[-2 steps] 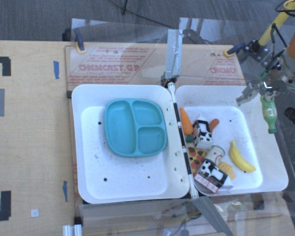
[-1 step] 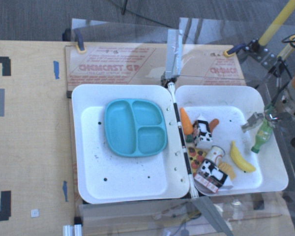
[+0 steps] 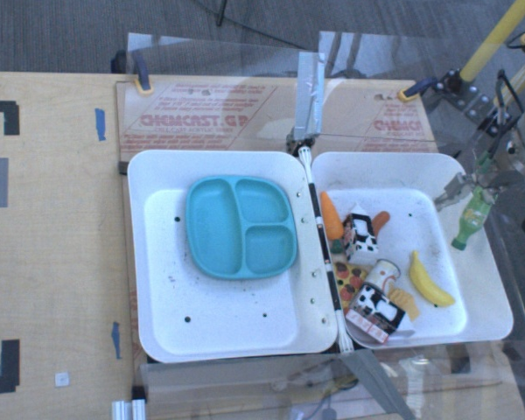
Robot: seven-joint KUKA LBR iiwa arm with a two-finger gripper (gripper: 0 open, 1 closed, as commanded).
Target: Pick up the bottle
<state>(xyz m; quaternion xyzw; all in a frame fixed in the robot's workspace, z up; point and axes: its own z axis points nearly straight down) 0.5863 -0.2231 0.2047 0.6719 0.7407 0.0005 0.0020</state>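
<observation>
The bottle (image 3: 471,219) is small and green with a paler cap end pointing up and right. It stands tilted at the right wall of the right bin (image 3: 486,318), overlapping the rim. My gripper (image 3: 474,185) is directly above the bottle's top end, its grey metal parts touching or nearly touching the cap. The arm behind it looks faint against the dark floor, and whether the bottle is gripped or just leaning on the bin wall is unclear.
The right bin also holds a banana (image 3: 430,281), a carrot (image 3: 332,215), a cow-patterned toy (image 3: 361,232), a cup (image 3: 382,275) and other small items. A teal divided plate (image 3: 241,227) lies in the left bin (image 3: 157,322).
</observation>
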